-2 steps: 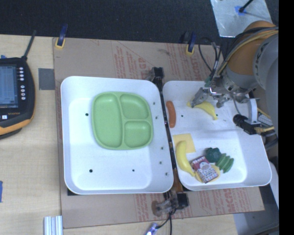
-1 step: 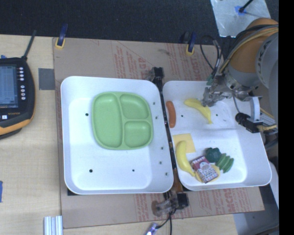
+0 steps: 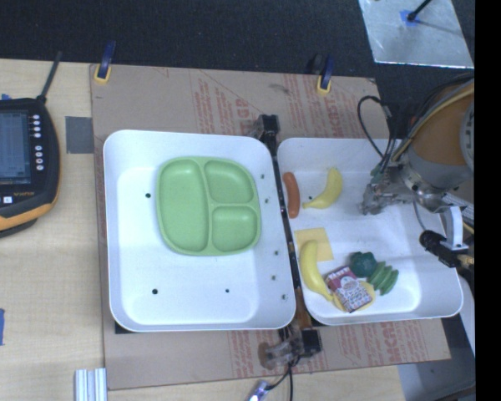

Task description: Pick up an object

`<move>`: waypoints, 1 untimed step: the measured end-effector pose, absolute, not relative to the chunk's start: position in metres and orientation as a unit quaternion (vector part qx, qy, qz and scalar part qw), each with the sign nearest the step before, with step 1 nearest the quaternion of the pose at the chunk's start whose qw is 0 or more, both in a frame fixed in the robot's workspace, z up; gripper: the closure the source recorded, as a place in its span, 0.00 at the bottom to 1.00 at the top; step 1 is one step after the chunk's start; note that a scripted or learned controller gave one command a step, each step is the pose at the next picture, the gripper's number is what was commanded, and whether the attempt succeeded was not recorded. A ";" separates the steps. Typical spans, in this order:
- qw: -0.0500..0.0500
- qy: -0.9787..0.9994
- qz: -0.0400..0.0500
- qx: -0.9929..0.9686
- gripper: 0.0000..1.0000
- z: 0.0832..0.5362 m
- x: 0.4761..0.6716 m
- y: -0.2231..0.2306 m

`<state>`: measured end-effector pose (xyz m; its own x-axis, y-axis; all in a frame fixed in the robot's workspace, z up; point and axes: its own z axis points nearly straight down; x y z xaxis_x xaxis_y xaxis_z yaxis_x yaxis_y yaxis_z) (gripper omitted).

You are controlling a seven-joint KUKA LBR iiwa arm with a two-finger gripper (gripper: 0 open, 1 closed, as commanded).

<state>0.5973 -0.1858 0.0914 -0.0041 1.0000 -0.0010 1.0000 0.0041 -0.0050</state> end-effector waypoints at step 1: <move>0.001 -0.709 0.000 -0.706 1.00 0.153 0.641 -0.127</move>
<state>0.6406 -0.1274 0.1527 -0.0040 1.0000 0.0009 1.0000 0.0040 -0.0014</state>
